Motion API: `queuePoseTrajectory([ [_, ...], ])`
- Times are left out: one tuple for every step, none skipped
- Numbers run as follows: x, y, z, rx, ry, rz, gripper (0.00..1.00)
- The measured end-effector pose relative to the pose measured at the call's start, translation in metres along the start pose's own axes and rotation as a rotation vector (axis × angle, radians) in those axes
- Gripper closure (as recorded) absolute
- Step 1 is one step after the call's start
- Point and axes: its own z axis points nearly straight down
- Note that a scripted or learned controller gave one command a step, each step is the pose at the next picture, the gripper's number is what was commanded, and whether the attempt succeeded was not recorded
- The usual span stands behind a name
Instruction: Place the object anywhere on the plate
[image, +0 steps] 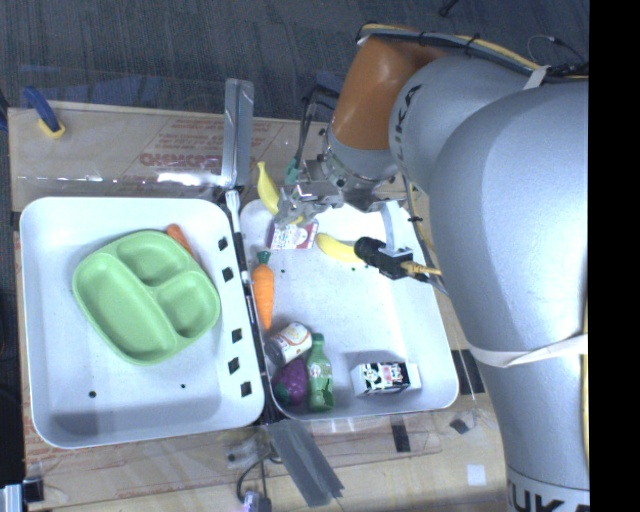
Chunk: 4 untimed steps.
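The claw is being positioned low at the 12 o'clock end of the right bin, directly over a small pink-and-white carton. Whether the claw is wide or narrow cannot be told. The green divided plate is being kept in the left bin, with an orange item at its 1 o'clock edge. In the right bin, a carrot, two bananas, a can, a green bottle, a purple item and a cow-print carton are being observed.
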Motion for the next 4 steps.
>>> queuePoseTrajectory([
  [-0.015,-0.005,0.000,0.001,0.000,-0.318,1.00],
  [-0.015,-0.014,-0.192,-0.004,-0.003,-0.414,1.00],
  [-0.007,-0.063,-0.063,-0.002,-0.003,-0.494,1.00],
  [0.033,0.004,-0.074,-0.002,-0.003,-0.464,1.00],
])
